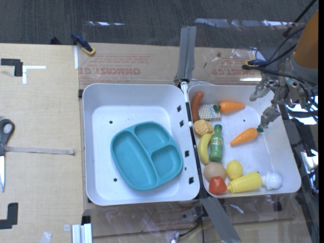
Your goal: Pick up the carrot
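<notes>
Two orange carrots with green ends lie in the right bin [283,151]. One carrot [232,106] rests near the bin's far wall, the other carrot [244,136] lies tilted in the middle. My gripper [264,105] hangs over the bin's far right part, right of the upper carrot and just above the green tip of the lower one. Its fingers [268,116] stand spread with nothing between them.
The right bin's left side is crowded: a sausage [196,103], corn [203,127], a banana [203,149], a green bottle [216,143], a potato [214,171], a tomato [217,186], a lemon [234,169] and a yellow bottle [247,183]. A teal divided plate [147,155] lies in the left bin.
</notes>
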### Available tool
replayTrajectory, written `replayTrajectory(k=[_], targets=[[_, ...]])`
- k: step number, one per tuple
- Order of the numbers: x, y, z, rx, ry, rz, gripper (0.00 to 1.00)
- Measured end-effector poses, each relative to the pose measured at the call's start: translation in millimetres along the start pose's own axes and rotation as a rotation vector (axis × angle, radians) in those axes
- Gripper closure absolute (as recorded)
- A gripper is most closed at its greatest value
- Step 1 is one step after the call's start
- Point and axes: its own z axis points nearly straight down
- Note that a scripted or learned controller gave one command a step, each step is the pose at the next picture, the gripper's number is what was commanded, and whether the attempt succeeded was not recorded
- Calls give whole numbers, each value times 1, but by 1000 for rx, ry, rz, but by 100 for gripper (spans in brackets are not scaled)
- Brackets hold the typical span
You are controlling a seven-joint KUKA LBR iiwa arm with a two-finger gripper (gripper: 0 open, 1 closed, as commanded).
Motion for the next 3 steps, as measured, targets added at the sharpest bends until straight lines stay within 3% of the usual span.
replayTrajectory(k=[1,2,3], targets=[[20,-33,110,0,-1,73,0],[58,-5,110,0,1,35,0],[39,-32,110,1,-1,416,0]])
